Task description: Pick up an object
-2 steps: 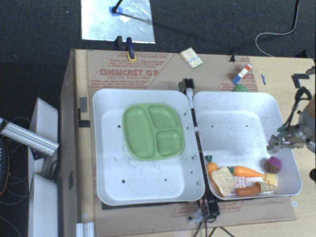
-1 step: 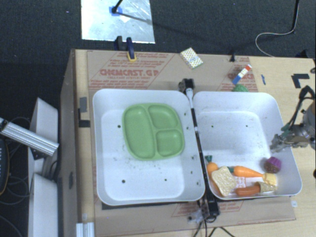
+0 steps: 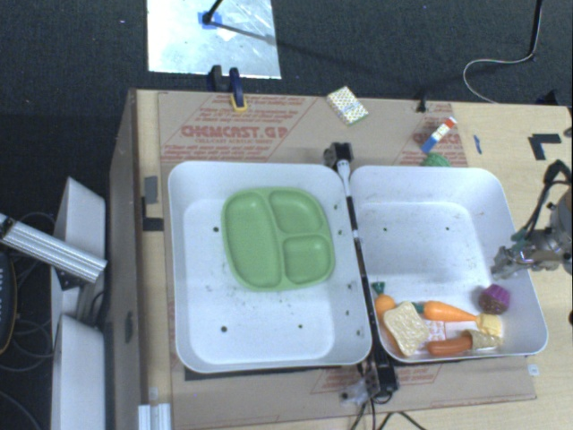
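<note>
Camera view: gripper (image 3: 517,256) hangs over right bin (image 3: 421,195) right rim, finger state cannot tell, nothing visibly held. Toy food heaped in right bin's near right corner: carrot (image 3: 448,312), cracker (image 3: 406,327), purple piece (image 3: 495,298). Green divided plate (image 3: 277,238) sits in left bin (image 3: 201,330), toward far edge.

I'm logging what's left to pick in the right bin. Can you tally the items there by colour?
Orange: 2, carrot and small orange piece
Purple: 1, purple piece
Tan: 1, bread slice
Red: 1, sausage
Yellow: 1, yellow chunk
Total: 6
</note>
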`<state>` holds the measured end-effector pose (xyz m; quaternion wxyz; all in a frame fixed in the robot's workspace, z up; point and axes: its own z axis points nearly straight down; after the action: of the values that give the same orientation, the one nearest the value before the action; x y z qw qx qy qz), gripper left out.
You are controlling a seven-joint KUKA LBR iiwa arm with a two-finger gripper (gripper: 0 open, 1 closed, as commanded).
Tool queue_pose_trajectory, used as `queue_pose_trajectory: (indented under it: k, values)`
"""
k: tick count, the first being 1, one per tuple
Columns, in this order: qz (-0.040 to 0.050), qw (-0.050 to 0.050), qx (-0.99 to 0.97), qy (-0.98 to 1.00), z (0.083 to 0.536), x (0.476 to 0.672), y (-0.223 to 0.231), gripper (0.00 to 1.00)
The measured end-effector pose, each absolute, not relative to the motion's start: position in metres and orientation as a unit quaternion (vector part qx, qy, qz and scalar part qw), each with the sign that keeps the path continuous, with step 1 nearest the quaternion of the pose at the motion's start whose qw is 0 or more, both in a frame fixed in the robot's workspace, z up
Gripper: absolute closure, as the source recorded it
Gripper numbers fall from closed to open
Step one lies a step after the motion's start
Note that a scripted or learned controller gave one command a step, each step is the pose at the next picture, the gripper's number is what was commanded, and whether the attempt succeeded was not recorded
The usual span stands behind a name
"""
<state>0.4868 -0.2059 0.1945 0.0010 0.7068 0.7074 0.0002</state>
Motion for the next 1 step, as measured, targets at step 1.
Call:
queue_pose_trajectory:
  k: [1]
  values:
    - [0.0002,0.0,0.707,0.708,0.1755,0.4866,-0.1983,1.0]
